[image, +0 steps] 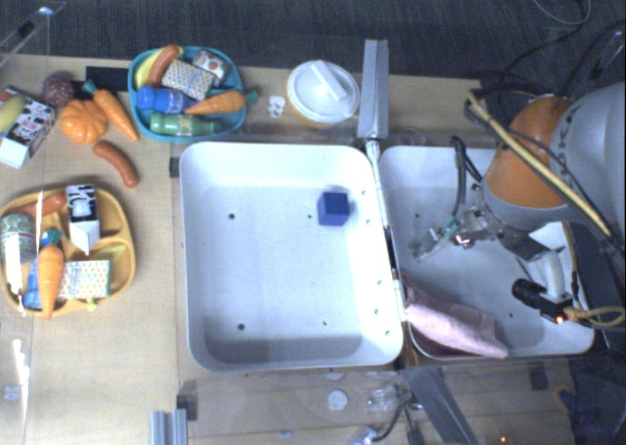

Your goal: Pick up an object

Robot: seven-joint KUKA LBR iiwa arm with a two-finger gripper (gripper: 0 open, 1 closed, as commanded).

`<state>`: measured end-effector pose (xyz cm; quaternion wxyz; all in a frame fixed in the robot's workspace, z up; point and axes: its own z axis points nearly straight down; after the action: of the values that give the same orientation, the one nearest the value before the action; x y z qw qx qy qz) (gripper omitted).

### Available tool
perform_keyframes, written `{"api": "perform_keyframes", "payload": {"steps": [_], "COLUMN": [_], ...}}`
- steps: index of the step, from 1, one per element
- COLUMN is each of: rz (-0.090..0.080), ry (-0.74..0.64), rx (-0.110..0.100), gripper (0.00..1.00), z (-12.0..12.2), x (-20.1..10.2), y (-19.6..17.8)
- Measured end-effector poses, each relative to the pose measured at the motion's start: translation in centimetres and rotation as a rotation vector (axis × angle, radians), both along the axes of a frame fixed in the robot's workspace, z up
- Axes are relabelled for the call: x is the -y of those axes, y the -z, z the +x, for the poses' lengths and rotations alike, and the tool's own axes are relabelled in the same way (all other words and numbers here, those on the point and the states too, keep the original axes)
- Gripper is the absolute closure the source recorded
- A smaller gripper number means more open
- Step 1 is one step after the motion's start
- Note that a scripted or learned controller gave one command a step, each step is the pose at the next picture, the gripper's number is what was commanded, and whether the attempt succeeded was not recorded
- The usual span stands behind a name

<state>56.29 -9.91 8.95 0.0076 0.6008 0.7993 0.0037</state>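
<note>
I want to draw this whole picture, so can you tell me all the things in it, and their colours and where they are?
block: 1, blue, left bin, near its upper right corner
cloth: 1, pink, right bin, bottom edge
bins: 2, white, side by side on the bench
bowl: 1, white with a yellowish rim, above the left bin
basket of toy food: 1, blue, top left
tray of toy food: 1, yellow, far left
loose toy food: several pieces, mostly orange, beside the basket
arm: 1, grey with an orange band, over the right bin
gripper: 1, dark metal, in the right bin
</note>
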Motion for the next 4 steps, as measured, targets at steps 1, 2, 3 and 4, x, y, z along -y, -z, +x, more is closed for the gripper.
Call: {"api": "perform_keyframes", "payload": {"steps": [1, 2, 3, 4], "rz": [0.002, 0.004, 0.006, 0.009], "ry": [0.09, 0.26, 0.538, 0.699], "rx": [-0.008, -0.009, -0.012, -0.016], "gripper": [0.0, 0.0, 0.0, 0.0], "z": [7.5, 2.8, 4.8, 0.6], "x": [3.2, 7.1, 10.6, 8.1], "y": [0.3, -17.3, -16.4, -4.0]}}
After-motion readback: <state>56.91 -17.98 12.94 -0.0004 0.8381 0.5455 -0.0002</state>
